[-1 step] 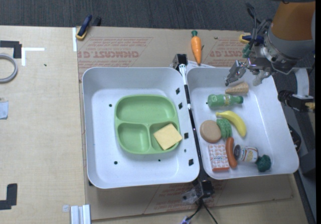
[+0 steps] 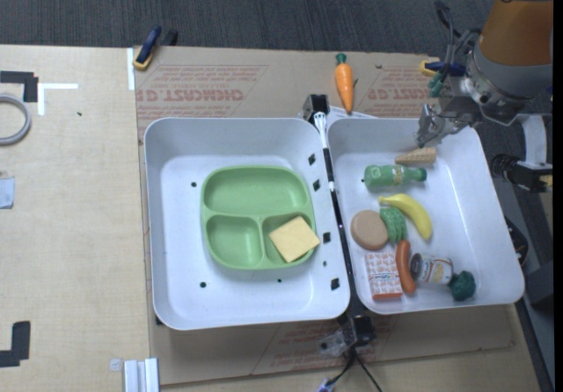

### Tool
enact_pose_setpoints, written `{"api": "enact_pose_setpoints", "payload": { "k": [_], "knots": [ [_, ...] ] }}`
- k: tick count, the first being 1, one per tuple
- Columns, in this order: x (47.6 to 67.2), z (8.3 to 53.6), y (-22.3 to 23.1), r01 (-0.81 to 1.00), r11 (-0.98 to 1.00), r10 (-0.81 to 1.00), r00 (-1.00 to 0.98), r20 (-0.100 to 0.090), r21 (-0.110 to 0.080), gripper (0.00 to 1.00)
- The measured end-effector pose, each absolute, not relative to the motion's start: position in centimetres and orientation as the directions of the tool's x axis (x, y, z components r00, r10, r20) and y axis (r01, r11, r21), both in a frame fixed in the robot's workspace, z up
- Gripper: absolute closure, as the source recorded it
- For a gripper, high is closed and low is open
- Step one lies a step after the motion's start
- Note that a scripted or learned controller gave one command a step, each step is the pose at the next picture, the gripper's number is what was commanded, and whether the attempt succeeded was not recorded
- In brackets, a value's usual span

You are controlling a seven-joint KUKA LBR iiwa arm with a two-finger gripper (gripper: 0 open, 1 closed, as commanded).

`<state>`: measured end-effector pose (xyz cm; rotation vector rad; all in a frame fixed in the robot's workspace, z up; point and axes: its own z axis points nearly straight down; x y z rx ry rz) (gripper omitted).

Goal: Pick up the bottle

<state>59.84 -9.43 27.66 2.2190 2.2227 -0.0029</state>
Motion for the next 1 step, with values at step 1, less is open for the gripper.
{"api": "enact_pose_setpoints", "payload": {
  "k": [1],
  "knots": [
    [54.48,25.76,-1.88,0.998,-0.062,0.998,0.062,-0.001,-0.001,1.0]
  ]
}}
